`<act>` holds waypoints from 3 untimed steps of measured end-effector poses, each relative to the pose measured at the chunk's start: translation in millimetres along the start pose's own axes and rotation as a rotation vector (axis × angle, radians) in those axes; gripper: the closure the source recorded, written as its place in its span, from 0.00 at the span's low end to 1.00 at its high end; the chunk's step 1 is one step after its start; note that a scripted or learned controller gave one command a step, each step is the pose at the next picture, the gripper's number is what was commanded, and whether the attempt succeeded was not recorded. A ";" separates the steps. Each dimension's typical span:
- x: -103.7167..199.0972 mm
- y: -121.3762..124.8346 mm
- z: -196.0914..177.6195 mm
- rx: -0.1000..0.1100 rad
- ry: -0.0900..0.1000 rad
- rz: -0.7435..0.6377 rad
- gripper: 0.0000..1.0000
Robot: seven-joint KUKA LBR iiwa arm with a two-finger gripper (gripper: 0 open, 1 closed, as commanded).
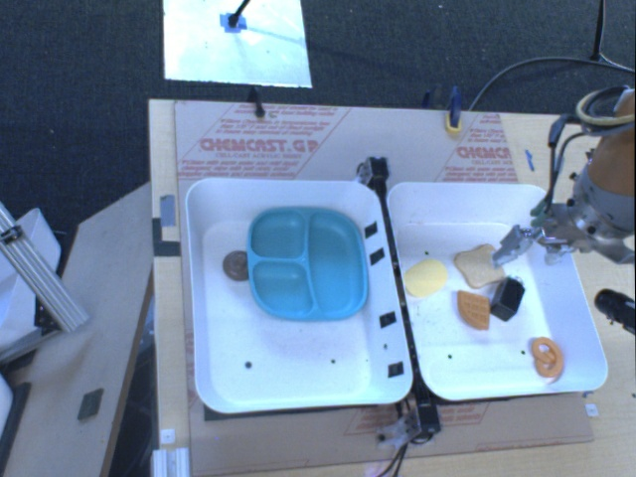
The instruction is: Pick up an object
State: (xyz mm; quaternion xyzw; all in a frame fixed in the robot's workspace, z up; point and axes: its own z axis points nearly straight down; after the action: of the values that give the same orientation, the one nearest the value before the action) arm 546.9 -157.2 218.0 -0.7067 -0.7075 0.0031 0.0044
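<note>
A table (328, 137) is carrying two shallow white bins side by side, seen from above at a slant. The left bin (214, 366) is holding a blue divided plate (306, 263) lying flat near its middle, with a small brown disc (236, 265) just beside the plate's left edge.

The right bin (437, 371) is holding the small things that could be picked up, loosely scattered so each lies mostly on its own: a pale yellow round piece (426, 277) near the divider, a tan toast-like piece (478, 264) to its right, an orange waffle-like square (475, 309) below that, a small black block (507, 298) touching the waffle's right side, and an orange pretzel (546, 357) near the lower right corner.

The arm (608, 182) is reaching in from the right, and its gripper (516, 243) is hanging over the right bin, just beside the toast's right edge and above the black block. It seems to be lining up on one of those two. Nothing is showing between its parts, and whether it is spread or pressed together cannot be told from this angle. Judging by this, the pick is not yet made.
</note>
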 end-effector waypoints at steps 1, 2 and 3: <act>0.4 2.7 -6.5 -0.012 -0.002 -0.003 0.00; 5.2 -0.2 36.8 -0.009 -0.001 -0.001 0.00; 10.4 -8.5 89.6 -0.009 -0.001 0.000 0.00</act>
State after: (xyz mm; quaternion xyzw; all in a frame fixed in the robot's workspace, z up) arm 537.4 -146.7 128.5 -0.7068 -0.7074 0.0002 0.0008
